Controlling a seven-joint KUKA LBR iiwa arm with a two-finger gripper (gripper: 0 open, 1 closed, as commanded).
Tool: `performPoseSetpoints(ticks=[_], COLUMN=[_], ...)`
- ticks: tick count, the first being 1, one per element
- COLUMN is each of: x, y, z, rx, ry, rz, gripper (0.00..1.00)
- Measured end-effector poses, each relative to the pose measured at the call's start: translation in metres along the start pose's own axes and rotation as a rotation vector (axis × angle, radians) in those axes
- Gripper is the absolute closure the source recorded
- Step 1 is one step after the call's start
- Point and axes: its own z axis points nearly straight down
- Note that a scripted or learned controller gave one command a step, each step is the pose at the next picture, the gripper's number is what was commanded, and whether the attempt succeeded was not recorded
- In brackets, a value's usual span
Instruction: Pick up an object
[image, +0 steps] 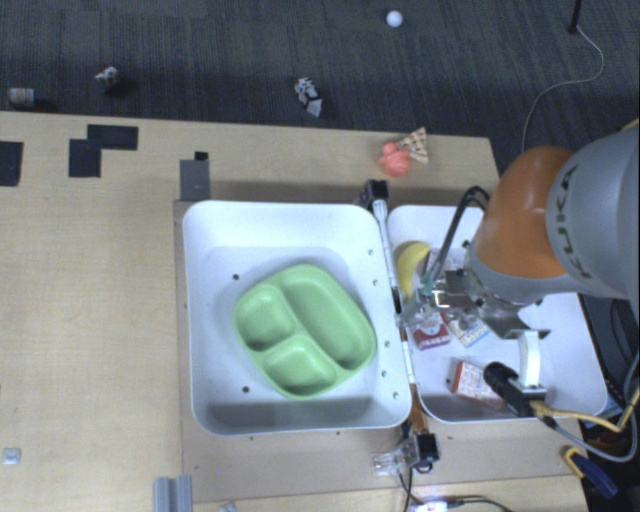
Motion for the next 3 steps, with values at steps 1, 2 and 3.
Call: performPoseSetpoints(ticks=[1,2,3], x=[0.000,-0.039,-0.041], y=[0.000,0.010,0.012], z=[0.000,0.048,0.050], rx=[0.000,-0.019,-0.017], ry=[0.000,0.014,0.019], rz=[0.000,-0.008,-0.008], gripper=[0.00,0.00,0.00])
